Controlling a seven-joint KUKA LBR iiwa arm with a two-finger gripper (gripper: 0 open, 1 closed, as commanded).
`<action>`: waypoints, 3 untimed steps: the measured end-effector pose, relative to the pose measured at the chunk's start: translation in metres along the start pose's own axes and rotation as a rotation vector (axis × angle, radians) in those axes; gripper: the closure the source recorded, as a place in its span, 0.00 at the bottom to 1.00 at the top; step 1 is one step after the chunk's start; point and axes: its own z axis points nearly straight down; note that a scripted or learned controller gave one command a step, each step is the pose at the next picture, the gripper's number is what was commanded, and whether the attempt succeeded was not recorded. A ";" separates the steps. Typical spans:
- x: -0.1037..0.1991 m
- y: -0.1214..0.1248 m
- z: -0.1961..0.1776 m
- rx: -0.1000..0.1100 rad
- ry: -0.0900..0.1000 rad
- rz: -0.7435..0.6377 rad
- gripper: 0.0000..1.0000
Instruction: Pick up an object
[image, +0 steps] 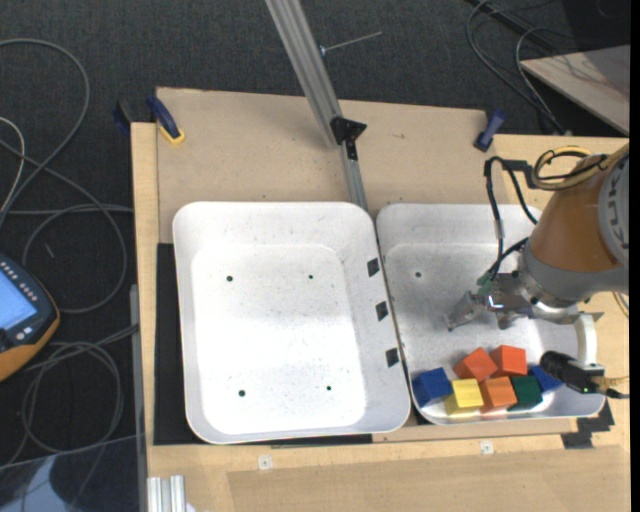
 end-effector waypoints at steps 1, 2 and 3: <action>0.000 0.002 -0.014 -0.010 -0.002 -0.001 1.00; 0.001 0.002 -0.079 -0.016 -0.005 -0.002 1.00; 0.001 0.003 -0.133 -0.017 -0.006 -0.002 1.00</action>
